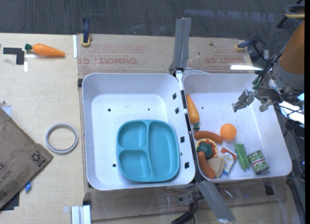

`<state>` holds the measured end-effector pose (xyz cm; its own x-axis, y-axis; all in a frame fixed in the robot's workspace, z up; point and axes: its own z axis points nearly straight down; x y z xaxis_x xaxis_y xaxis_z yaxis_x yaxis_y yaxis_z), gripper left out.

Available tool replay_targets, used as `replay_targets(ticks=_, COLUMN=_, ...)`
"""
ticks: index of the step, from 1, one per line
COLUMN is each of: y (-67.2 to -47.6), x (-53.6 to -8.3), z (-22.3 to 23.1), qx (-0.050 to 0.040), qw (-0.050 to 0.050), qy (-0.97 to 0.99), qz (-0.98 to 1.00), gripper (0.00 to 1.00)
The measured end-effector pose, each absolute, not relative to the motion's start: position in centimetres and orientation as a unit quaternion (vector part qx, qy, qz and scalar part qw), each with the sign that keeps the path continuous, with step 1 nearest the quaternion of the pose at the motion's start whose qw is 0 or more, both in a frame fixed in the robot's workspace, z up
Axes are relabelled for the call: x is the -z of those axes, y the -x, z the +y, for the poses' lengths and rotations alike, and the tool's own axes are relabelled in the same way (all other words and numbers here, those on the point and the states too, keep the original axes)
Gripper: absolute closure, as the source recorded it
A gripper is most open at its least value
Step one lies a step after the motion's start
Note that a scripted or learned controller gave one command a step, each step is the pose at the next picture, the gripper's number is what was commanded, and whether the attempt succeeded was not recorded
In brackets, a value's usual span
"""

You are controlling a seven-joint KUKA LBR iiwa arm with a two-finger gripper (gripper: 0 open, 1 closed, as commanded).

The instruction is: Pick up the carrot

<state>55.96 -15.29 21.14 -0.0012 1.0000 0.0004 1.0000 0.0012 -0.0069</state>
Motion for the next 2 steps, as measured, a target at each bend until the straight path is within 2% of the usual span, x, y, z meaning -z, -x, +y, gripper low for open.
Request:
replay_targets(ticks=1, y=-53.7, x=-8.88, z=-12.06, qx=-0.0013, qw=0.001, qy=0.72, qz=-0.694, gripper=0.0)
replay_targets(ticks=2, y=-53.73, x=-9.54, z=-12.23, qx=-0.0025, qw=0.003, qy=0.721, qz=-0.692, gripper=1.0)
